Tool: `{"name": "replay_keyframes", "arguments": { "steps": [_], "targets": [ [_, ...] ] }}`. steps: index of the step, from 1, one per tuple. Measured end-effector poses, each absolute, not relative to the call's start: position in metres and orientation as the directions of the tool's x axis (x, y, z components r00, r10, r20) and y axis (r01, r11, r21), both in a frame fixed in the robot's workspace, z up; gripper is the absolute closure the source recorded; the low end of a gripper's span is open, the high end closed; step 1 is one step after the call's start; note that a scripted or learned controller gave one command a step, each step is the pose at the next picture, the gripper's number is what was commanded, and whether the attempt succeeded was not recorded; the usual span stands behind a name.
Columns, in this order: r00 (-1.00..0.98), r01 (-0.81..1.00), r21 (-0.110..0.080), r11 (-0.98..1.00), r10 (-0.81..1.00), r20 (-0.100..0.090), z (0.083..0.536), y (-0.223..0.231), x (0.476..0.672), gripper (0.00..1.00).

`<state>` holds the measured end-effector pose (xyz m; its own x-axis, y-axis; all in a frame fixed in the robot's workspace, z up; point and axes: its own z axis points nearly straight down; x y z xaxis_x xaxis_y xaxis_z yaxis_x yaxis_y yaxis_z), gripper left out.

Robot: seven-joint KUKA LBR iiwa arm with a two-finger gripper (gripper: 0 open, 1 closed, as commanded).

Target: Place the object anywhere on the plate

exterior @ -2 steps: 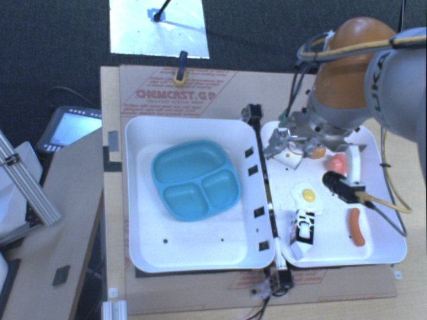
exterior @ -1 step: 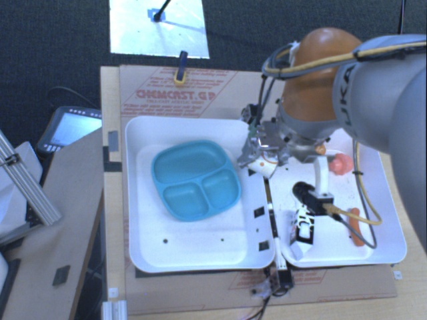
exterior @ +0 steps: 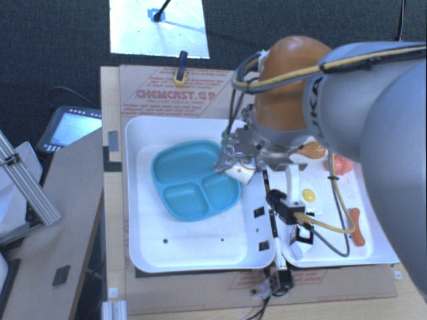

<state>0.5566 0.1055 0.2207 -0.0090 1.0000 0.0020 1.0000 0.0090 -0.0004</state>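
Where board [exterior: 175, 93] shows, red "CHEMCAST GP" above plate [exterior: 193, 179].

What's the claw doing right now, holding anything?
Claw: at the blue plate's right edge, by a small white object; grip state cannot be told.

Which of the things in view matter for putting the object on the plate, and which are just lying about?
Job in hand:
blue plate
gripper
small white object at the plate's right edge, under the gripper

Lying about:
yellow piece
orange stick
pink item
right bin
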Motion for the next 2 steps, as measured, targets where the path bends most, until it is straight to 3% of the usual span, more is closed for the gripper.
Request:
{"name": "replay_keyframes", "arguments": {
  "steps": [1,2],
  "targets": [
    [-0.01,1.0,0.002,0.01,1.0,0.002,0.233,0.16,0.553,1.0],
    [-0.006,1.0,-0.001,0.006,1.0,0.0,0.214,0.185,0.551,1.0]
  ]
}}
